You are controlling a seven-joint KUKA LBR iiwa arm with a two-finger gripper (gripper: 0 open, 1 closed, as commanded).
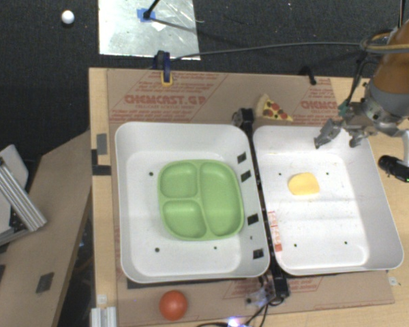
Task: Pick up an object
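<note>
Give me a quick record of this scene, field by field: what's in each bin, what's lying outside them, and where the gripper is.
left bin: green divided plate, three compartments, lying flat
right bin: yellow piece, lying alone near the middle
outside bins: pizza slice toy on the board behind the bins; red-orange ball on the board in front of the left bin
gripper: open, over the right bin's back edge, apart from the yellow piece, holding nothing

Green divided plate (200,199) in left bin (133,182); pizza-slice toy (273,108) behind the bins; orange ball (173,304) on worktop (327,305) in front.
</note>
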